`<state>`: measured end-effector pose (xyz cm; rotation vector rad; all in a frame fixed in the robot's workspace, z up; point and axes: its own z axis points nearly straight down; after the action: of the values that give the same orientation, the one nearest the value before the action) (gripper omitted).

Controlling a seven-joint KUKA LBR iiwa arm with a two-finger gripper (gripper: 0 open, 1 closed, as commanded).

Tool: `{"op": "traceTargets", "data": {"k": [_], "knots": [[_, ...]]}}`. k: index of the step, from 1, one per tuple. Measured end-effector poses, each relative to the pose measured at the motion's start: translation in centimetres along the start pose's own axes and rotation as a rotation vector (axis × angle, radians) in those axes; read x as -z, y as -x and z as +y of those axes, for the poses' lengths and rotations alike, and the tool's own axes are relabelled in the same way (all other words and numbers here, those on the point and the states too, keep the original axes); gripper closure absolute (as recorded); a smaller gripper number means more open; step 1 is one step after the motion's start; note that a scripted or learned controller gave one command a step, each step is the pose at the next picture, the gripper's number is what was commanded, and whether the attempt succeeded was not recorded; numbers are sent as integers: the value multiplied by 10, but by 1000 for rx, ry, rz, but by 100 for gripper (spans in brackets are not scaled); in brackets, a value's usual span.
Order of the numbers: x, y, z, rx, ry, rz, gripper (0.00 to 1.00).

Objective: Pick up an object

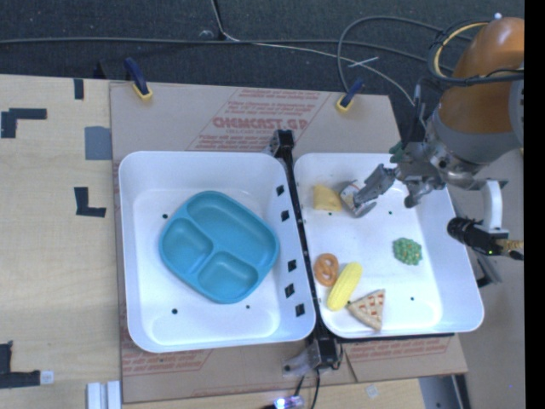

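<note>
The right bin (443, 301) holds a yellow cheese wedge (325, 198), an orange pretzel (325, 268), a yellow corn cob (344, 285), a pizza slice (369, 308) and a green broccoli piece (408, 250). My gripper (356, 201) reaches in from the right and sits low in the bin's upper part, just right of the cheese wedge. Nothing shows between its fingers. The grey arm with its orange band stands above the bin's right rim.
The left bin (140, 228) carries a blue divided plate (219, 245). A black divider runs between the two bins. Cables loop behind the bench, and clamps hold the cardboard at its back edge. A black fitting juts out at the right bin's right side.
</note>
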<state>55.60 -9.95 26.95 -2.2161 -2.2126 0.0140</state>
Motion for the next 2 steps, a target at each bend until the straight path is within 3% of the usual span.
{"op": "traceTargets", "data": {"k": [1,2], "knots": [[6,0,2,3,12,-1,0],[-56,-7,3,3,6,-1,0]]}}
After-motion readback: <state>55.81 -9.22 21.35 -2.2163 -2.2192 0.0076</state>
